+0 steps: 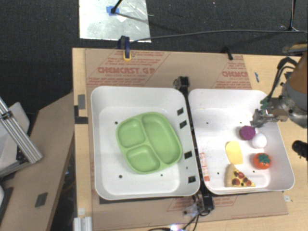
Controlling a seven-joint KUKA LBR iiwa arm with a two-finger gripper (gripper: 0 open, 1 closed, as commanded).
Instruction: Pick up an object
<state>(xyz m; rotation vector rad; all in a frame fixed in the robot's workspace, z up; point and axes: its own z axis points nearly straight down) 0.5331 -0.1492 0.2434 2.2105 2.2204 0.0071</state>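
In the right bin (211, 109) lie a purple ball-like object (247, 132), a white egg (260, 141), a yellow piece (234, 152), an orange tomato-like toy (262, 160) and a pizza slice toy (238, 178). My gripper (260, 118) reaches in from the right and hangs just above and to the right of the purple object, near the bin's right wall. Nothing shows between its tips.
The left bin (108, 105) holds a green three-compartment plate (148, 141). A divider with black clips (190, 143) runs between the bins. The arm body (296, 100) stands over the bench's right edge. A clamp (125, 47) sits at the back.
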